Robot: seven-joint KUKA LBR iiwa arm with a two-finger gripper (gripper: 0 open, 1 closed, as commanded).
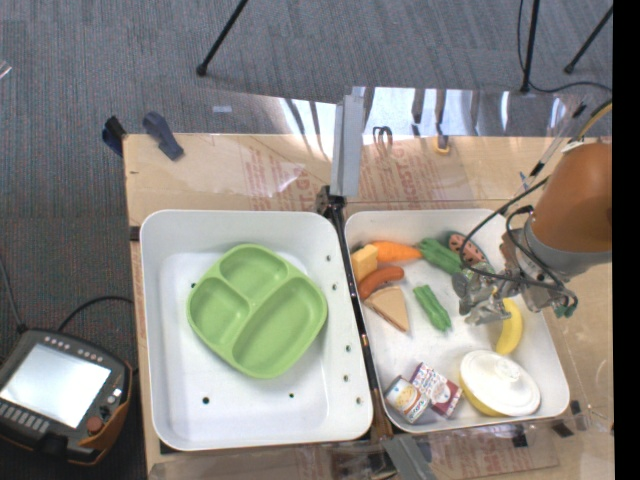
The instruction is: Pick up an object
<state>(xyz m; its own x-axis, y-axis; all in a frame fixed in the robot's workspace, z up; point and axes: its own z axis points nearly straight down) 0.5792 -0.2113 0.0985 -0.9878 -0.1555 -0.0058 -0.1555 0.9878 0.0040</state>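
The right bin (555, 368) holds several toy foods. At its far left lie an orange carrot (397, 252), a brown sausage (380, 281) and a yellow block (364, 262). A tan wedge (391, 309) and a green pod (433, 307) rest near the middle. A larger green vegetable (439, 256) and a watermelon slice (468, 249) sit at the back. My gripper (483, 303) hangs low over the bin's right half, between the green pod and a yellow banana (510, 332). I see nothing held in it.
A white lid on a yellow bowl (498, 383) and two small cartons (424, 392) sit at the right bin's front. The left bin (170, 268) holds a green divided plate (257, 309). A teach pendant (62, 392) lies on the floor at lower left.
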